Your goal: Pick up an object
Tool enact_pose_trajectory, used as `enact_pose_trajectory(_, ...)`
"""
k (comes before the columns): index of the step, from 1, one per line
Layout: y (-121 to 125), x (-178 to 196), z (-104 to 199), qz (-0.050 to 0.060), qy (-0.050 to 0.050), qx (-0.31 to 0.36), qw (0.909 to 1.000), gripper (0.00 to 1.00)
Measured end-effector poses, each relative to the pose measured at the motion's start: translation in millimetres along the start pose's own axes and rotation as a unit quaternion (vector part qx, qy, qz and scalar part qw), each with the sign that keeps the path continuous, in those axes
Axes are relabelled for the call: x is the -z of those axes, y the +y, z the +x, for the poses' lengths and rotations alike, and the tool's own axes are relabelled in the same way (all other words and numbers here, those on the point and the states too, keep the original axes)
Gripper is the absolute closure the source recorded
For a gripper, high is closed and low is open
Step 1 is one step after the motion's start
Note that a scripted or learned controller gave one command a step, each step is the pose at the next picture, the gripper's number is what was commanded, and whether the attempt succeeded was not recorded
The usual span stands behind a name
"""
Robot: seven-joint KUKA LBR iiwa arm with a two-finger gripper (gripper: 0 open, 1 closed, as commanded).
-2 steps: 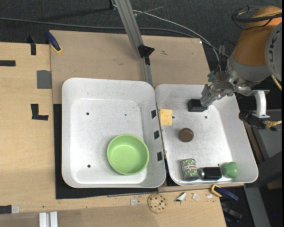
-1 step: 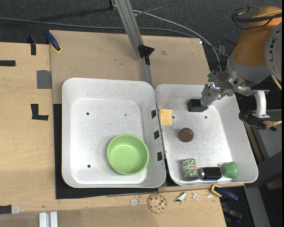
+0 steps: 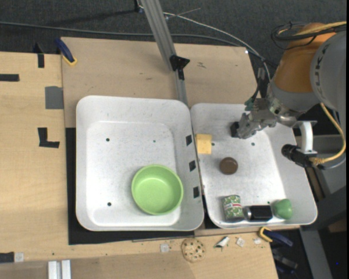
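Several loose things share the right bin (image 3: 291, 173) with the gripper (image 3: 243, 129), and that is where trouble could start. From the overhead camera, the arm (image 3: 305, 68) reaches in from the right and its dark gripper hangs over the bin's upper middle, above bare white floor. Nothing shows between its tips, so it carries no object; how wide it stands I cannot tell, since the tips blur into one dark mass at this angle.

No pick has been made yet, by my reading. The nearest candidates are the yellow block (image 3: 204, 144), leaning against the bin's left wall, and the brown round piece (image 3: 228, 166), lying alone on the floor below the gripper. Along the bottom rim sit a green patterned can (image 3: 232, 207), a black cylinder (image 3: 258, 213) touching it, and a green rounded piece (image 3: 283, 208) just beside that. The green bowl (image 3: 157, 189) lies well apart in the left bin (image 3: 104, 121).

A straight descent from here would likely close on nothing, as the floor beneath is bare. The brown piece looks low and may slip out from under the tips. The block's place at the wall could make one fingertip strike the rim. The crowded bottom row risks a nudge to a neighbour, or a grip on two things at once.
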State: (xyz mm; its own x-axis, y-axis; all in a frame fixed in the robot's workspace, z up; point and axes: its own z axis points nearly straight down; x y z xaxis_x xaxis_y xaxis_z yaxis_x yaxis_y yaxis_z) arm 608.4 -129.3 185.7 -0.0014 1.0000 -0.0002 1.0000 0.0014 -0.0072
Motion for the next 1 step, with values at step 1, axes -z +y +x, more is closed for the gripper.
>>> enact_pose_trajectory(1,3.5,-49.3,6.1,0.002,0.0,0.001,1.0,0.0)
